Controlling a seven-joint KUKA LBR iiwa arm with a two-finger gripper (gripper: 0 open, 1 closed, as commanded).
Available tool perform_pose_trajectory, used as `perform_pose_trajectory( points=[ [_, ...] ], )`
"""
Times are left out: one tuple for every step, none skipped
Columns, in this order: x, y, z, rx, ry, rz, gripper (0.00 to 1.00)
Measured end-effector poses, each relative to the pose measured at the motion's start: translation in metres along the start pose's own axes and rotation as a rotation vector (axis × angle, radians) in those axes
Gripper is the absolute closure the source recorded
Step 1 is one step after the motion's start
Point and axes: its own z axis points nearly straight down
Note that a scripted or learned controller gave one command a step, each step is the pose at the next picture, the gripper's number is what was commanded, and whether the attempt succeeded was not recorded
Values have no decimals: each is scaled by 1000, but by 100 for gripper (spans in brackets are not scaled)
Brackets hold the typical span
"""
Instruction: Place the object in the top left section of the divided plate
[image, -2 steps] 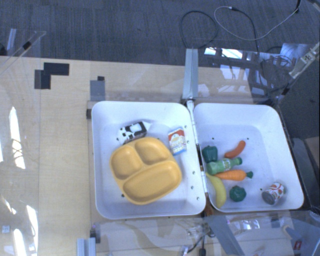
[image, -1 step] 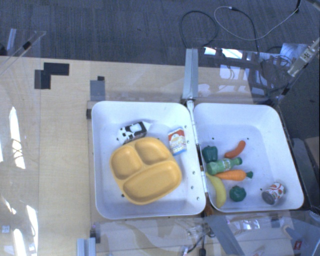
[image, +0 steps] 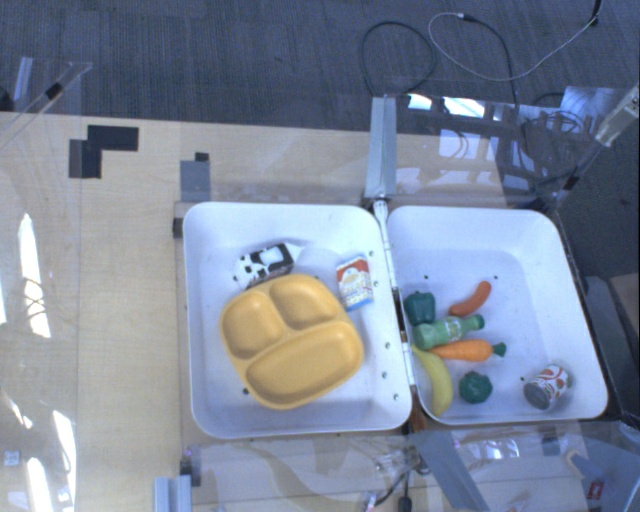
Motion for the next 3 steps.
perform_pose_trajectory(
  points=[
    [-1, 2, 19, -1, 0, -339, 100],
    [18, -11, -1, -2, -1, -613, 100],
    [16, 15, -1, -2, -2, -683, 100]
  ],
)
